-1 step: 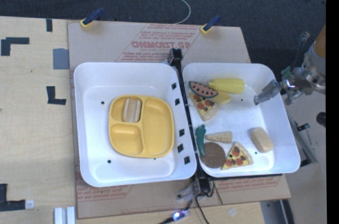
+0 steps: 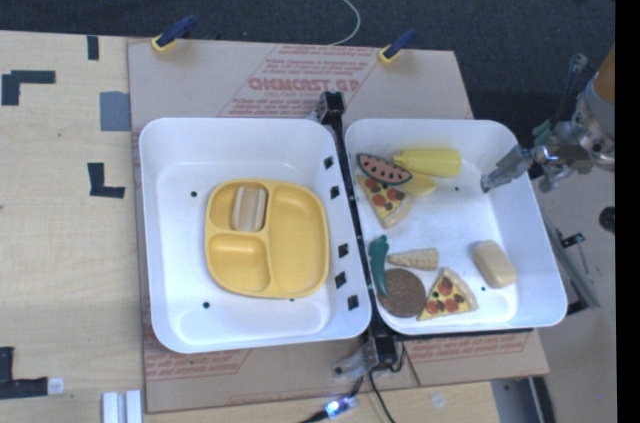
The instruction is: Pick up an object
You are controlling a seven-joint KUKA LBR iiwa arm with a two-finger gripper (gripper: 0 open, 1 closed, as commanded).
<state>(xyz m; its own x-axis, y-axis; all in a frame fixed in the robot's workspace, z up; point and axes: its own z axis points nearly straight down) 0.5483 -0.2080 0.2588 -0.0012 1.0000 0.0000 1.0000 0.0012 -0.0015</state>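
Note:
My gripper [image 2: 499,175] hangs over the right bin [image 2: 520,311] near its upper right wall, reaching in from the right with nothing seen in it. Below it lies a beige bread roll [image 2: 494,263]. To its left are a yellow corn cob [image 2: 428,161], a watermelon slice [image 2: 384,170] and a pizza slice [image 2: 385,200]. At the bin's front lie a second pizza slice [image 2: 447,296], a brown round cookie [image 2: 403,292], a pale cone [image 2: 414,259] and a green piece [image 2: 379,261].
The left bin [image 2: 170,311] holds a yellow divided plate [image 2: 290,251] with a beige block [image 2: 247,207] in its upper left compartment. A black divider [image 2: 345,211] with clips runs between the bins. Both bins rest on cardboard [image 2: 300,81].

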